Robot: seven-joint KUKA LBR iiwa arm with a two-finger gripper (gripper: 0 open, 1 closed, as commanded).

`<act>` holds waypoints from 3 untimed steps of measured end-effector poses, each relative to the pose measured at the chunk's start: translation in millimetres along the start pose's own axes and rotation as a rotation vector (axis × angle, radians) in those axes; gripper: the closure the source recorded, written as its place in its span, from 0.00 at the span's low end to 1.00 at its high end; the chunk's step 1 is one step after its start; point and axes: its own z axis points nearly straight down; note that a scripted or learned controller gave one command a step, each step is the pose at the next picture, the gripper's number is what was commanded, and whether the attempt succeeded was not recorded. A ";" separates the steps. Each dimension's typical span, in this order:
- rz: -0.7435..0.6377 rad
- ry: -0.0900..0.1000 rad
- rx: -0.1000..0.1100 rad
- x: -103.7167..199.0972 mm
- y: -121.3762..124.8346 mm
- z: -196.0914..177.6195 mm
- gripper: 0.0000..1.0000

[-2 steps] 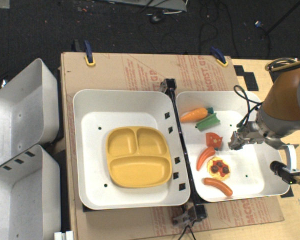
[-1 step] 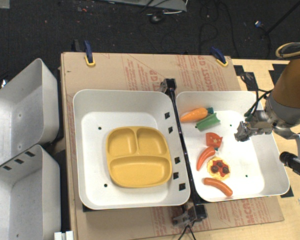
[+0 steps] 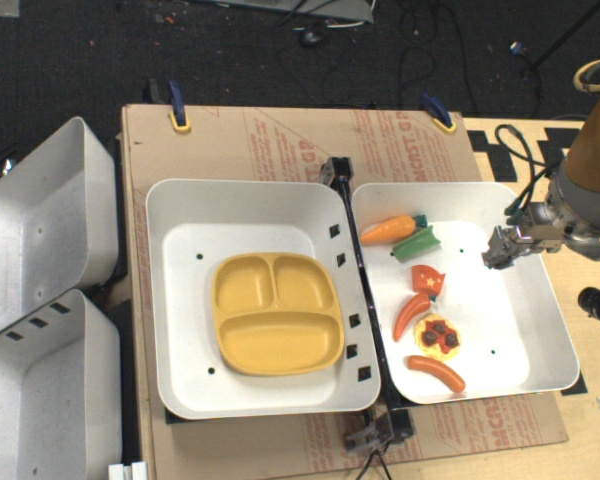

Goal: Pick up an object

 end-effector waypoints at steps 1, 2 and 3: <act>-0.004 0.005 0.007 56.2 -0.3 3.8 1.00; -0.004 0.003 0.004 101.5 14.5 8.6 1.00; -0.004 0.003 0.005 152.7 25.0 17.2 1.00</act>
